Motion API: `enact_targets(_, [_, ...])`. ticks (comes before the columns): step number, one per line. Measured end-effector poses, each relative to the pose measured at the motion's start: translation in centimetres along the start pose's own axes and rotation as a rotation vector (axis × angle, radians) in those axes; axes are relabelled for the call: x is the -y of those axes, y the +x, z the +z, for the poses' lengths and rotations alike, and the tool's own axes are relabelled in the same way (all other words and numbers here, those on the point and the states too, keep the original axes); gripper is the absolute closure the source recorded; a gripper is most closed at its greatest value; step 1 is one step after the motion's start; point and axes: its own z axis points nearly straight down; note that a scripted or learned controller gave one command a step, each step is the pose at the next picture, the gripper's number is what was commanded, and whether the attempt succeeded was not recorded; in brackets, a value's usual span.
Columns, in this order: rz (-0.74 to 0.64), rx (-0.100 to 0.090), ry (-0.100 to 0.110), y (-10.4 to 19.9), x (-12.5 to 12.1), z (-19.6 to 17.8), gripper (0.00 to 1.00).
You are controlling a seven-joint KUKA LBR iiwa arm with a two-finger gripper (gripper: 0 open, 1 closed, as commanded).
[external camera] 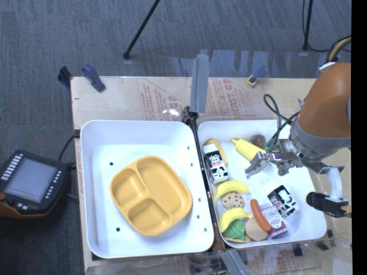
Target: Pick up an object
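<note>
where the arm reaches in from the right, its gripper (259, 165) hangs over the right bin (318, 225), metal fingers spread apart with nothing between them. the arm's rounded orange band (328, 105) sits above a grey wrist.

the right bin, shallow white plastic with rounded corners, holds a heap of toy food. just left of the fingertips lies a small milk carton (214, 164), boxy, printed in black-and-white cow patches. beside it, toward the far wall, is a tan bread-like piece, partly hidden. a stubby yellow corn-like piece (248, 148) lies just above the gripper, with a small brown round thing (259, 140) next to it. below the carton curves a smooth yellow banana (230, 188); under it sits a round speckled cookie (232, 200), then a second banana (235, 216) touching a green leafy piece (234, 230). a glossy red sausage (259, 215) rests across a tan disc and a red-and-white packet (276, 223). a small black-and-white patterned box (283, 201) lies tilted near the right side.

the left bin (97, 148) holds a mustard-yellow plate (150, 195), smooth plastic with three compartments, turned at an angle. a handheld pendant with a grey screen (27, 183) lies on the carpet at the left.
</note>
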Motion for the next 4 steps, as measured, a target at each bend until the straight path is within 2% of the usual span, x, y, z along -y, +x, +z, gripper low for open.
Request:
enact_targets(1, [0.075, -0.001, 0.005, -5.5, -11.8, 8.7, 0.00])
enact_targets(2, [0.068, 0.001, -0.001, -8.8, -5.5, 11.0, 0.00])
enact_targets(3, [0.090, -0.002, 0.000, -10.0, -12.0, 14.3, 0.00])
enact_targets(4, [0.120, -0.001, -0.004, -8.2, -12.1, 14.0, 0.00])
